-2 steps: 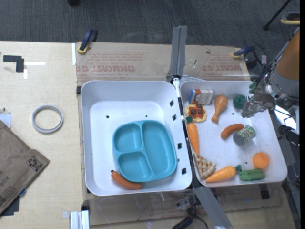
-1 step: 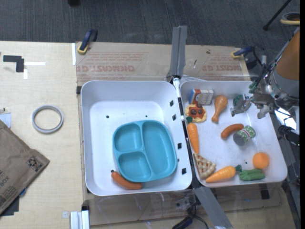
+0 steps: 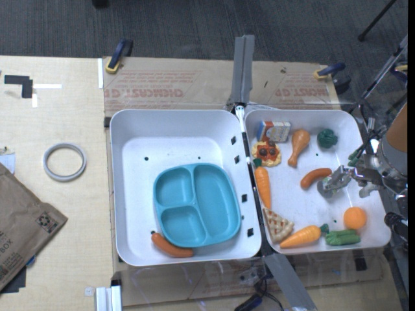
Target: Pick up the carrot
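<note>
Tool [image 3: 332, 183], metallic, beside tapered orange carrot [image 3: 302, 236].

Plastic, metal and card

My gripper [image 3: 335, 181] looks bare grey metal; the bins [image 3: 123, 173] are smooth white plastic, the tray [image 3: 196, 204] glossy blue (faintly shiny), the carrot [image 3: 301, 236] matt orange, over brown cardboard [image 3: 168, 86].

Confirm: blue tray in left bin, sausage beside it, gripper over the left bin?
Not quite. The gripper is over the right bin, near a sausage there, not the left bin. The camera view shows it. The blue tray does sit in the left bin with a second sausage at its near corner.
</note>
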